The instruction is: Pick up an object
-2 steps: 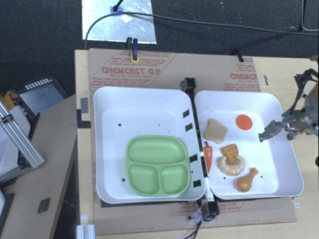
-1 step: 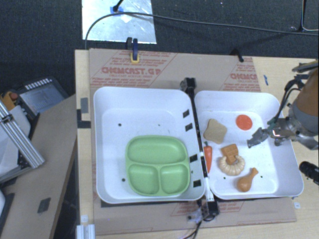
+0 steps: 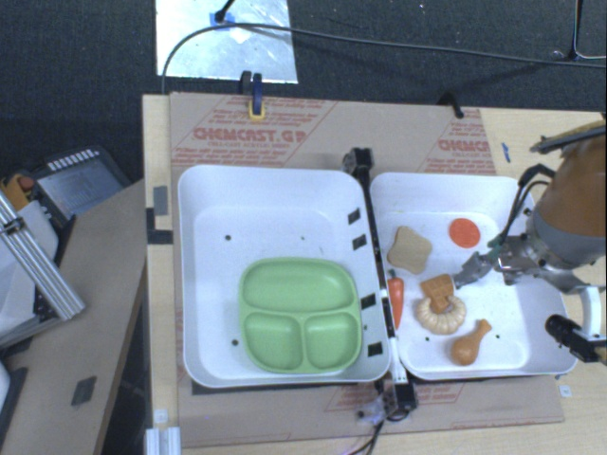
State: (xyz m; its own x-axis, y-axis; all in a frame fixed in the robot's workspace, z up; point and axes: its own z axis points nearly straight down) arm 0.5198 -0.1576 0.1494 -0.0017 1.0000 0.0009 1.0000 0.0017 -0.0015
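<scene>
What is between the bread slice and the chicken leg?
From the camera above, the orange block atop the white garlic lies between the bread slice and the chicken leg.

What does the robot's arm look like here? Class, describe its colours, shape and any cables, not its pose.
The arm enters from the right as a bulky rounded body, orange-brown above and grey below. Thin dark cables loop beside it on its left. It narrows to a slim grey metal gripper that looks faintly shiny. A separate black fitting juts out lower down, near the bin's right edge.

One cam, fixed overhead, slanted down on both bins (image 3: 285, 183).
</scene>
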